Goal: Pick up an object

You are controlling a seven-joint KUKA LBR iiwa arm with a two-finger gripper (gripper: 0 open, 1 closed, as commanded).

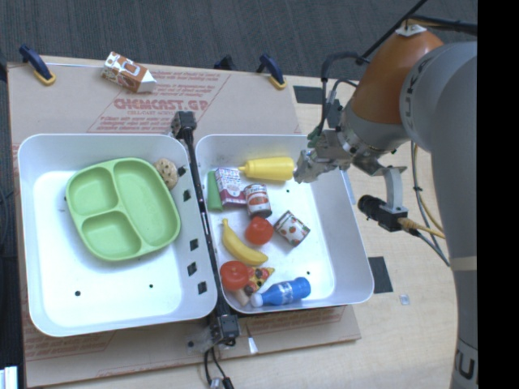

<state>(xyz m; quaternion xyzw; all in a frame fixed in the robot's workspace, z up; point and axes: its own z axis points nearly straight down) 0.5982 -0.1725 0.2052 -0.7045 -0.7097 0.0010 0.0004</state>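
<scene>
the grey two-finger gripper (310, 168) hangs over the far right of the right white plastic bin (350, 241), just beside the yellow plastic mustard bottle (268, 168), the likeliest pick. finger state cannot be told. the remaining toys crowd the bin's left, near the divider. the green sectioned plate (122, 209) occupies the left bin.

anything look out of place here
Yes: a small carton lies tipped on the cardboard behind the bins, apart from the other items. A cookie sits off the green plate in the left bin.
</scene>
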